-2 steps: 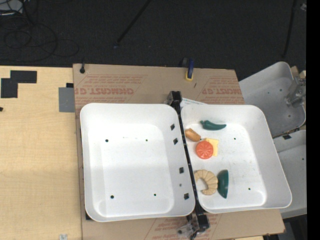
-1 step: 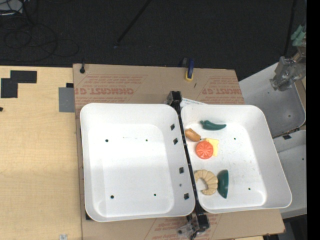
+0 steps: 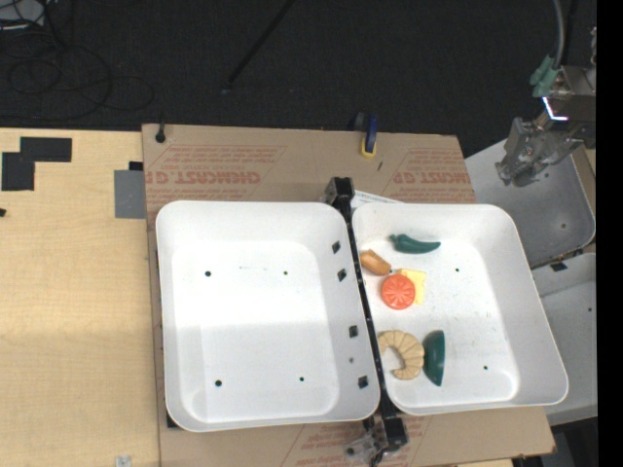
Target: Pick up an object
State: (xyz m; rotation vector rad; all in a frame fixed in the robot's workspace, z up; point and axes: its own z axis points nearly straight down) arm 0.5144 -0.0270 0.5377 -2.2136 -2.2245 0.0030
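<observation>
Red print runs across the cardboard sheet (image 3: 292, 159) under the bins, at twelve o'clock from them, and it reads upside down from here. The left stretch looks like "CHEMCAST GP"; the right stretch, toward one o'clock, repeats the start, "CHEMC", then blurs. More red lettering at six o'clock is too small to read.

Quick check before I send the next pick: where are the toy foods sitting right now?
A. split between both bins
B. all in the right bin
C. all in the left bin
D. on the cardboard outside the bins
B: the croissant, orange slice and green pepper all lie inside the right bin.
</observation>
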